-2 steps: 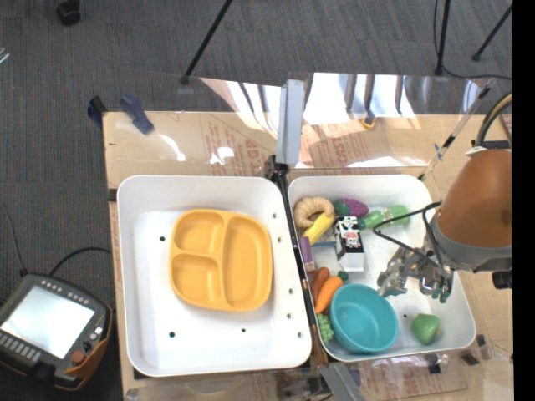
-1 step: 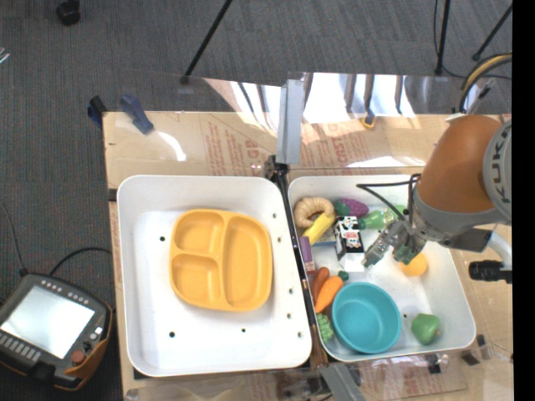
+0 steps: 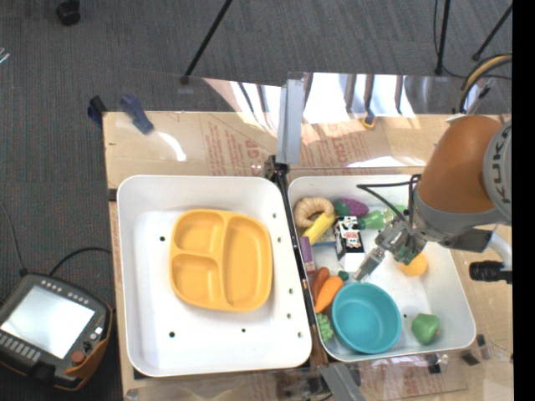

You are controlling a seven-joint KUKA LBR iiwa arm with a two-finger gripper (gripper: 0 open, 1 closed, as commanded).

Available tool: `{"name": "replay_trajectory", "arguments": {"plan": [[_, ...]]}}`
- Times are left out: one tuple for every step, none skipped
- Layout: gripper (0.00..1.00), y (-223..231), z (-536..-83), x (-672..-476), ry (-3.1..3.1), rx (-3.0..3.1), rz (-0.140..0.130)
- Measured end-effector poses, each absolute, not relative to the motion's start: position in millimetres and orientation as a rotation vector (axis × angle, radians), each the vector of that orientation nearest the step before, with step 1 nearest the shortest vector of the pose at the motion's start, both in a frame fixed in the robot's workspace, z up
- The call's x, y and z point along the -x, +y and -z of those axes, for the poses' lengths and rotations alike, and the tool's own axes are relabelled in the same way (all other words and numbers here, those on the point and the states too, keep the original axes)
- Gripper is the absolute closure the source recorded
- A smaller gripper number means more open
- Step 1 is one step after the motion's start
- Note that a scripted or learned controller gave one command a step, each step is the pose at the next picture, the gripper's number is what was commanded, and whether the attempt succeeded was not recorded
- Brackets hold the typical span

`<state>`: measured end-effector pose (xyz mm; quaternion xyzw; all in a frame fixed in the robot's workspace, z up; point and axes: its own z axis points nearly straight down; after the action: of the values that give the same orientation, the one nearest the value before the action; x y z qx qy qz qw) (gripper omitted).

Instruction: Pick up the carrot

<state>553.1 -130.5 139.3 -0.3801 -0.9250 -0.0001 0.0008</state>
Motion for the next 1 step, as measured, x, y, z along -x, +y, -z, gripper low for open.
{"name": "replay_trajectory", "arguments": {"plan": [[0.00, -158.3, -124.2, -542.0, -2.842, 1.330, 0.000]]}}
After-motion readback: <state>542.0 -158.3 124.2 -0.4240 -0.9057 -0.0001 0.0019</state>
